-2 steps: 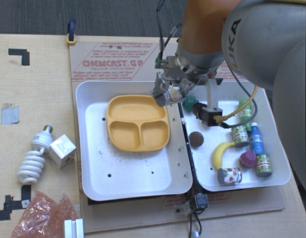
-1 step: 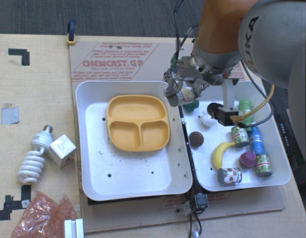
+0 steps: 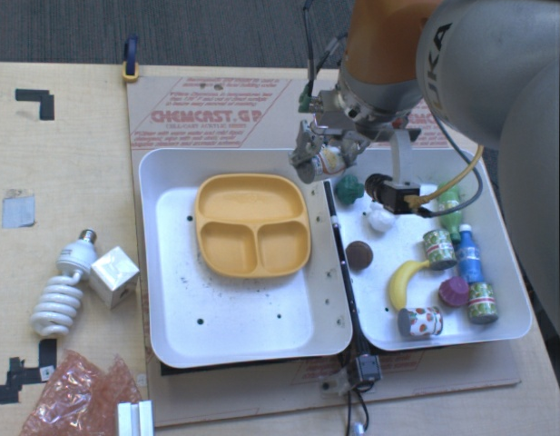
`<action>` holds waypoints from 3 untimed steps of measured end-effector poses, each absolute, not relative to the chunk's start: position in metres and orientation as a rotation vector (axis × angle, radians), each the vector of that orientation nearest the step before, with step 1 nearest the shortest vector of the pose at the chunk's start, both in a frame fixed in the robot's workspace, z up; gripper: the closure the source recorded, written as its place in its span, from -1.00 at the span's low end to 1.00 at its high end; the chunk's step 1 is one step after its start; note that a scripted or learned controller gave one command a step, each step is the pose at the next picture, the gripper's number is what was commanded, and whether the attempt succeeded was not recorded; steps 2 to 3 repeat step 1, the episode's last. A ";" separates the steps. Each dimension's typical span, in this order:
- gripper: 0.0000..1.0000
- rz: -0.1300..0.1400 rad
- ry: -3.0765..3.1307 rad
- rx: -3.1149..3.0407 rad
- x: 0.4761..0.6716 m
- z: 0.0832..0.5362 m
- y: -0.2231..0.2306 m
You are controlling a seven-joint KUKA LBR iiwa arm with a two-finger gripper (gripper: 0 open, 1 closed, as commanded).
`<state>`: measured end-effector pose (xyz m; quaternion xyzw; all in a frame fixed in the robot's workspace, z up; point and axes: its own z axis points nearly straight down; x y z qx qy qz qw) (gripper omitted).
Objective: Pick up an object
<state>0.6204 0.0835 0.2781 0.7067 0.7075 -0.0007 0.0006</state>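
The gripper (image 3: 321, 157) hung above the far end of the wall where the two bins met, just beyond the yellow tray (image 3: 253, 223). A small pale object (image 3: 331, 159) sat between its fingers, which were closed around it; what the object was could not be told. The tray lay in the left bin (image 3: 171, 307). Right of the tray, across the wall, the right bin (image 3: 497, 325) held a banana (image 3: 402, 282), a brown ball (image 3: 358, 255) and a blue bottle (image 3: 467, 256).

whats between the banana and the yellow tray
In the camera view, a brown ball lies between the banana and the tray, along with the two bins' adjoining rims.
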 end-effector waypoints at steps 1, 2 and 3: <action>1.00 -0.002 2.219 2.223 0.586 0.288 0.076; 1.00 -0.002 2.219 2.223 0.586 0.288 0.076; 1.00 -0.002 2.219 2.223 0.586 0.288 0.076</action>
